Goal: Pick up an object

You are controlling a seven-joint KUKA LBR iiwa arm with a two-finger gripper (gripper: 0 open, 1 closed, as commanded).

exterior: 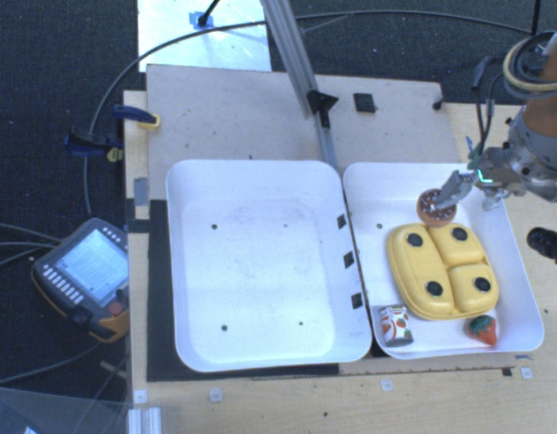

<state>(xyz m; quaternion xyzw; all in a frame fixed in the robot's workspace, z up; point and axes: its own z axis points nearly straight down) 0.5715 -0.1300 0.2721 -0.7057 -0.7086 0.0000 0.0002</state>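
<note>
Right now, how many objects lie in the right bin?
4. A yellow tray sits in the middle, a brown donut at its far edge under the gripper, a small can and a strawberry near the front rim.

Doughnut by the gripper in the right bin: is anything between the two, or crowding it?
Nothing visible stands between them. The gripper is right at the brown doughnut, at the far side of the right bin. The yellow tray lies just in front of the doughnut, close to touching it, which may crowd a finger.
</note>
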